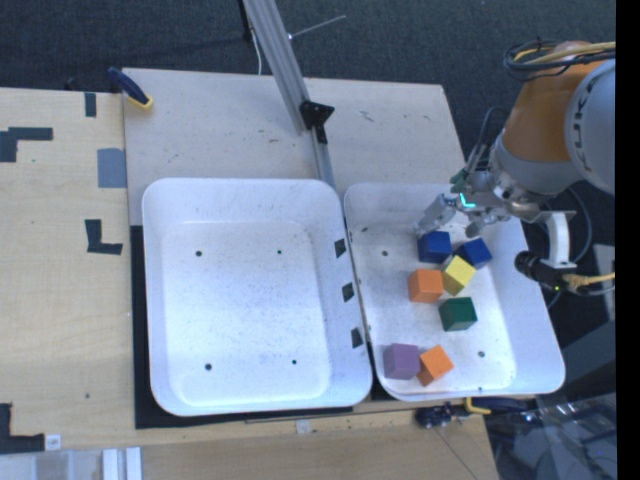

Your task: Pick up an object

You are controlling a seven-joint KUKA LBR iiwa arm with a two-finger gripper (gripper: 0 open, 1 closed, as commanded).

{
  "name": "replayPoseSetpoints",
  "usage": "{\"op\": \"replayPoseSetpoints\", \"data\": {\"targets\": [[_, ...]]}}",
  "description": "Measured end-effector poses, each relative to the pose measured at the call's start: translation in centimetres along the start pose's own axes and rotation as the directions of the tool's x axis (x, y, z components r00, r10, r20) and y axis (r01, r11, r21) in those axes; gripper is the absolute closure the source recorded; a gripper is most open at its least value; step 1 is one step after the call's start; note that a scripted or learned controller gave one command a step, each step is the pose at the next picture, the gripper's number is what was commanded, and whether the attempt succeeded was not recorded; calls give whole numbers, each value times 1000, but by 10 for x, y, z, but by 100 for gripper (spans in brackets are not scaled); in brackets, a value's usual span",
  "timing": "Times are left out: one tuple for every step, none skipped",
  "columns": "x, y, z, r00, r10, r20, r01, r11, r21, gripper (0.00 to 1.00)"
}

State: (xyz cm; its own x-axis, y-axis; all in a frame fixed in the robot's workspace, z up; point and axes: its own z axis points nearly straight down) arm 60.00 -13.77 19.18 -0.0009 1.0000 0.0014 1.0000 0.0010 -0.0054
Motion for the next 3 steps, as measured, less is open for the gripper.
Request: {"op": "replayPoseSetpoints", "data": {"targets": [[0,1,-2,1000,-2,1,2,1000,-4,0],[10,-3,56,1000,-1,1,1,1000,2,0],[8,3,73,1000,-1,8,1,1000,-24,0]]}}
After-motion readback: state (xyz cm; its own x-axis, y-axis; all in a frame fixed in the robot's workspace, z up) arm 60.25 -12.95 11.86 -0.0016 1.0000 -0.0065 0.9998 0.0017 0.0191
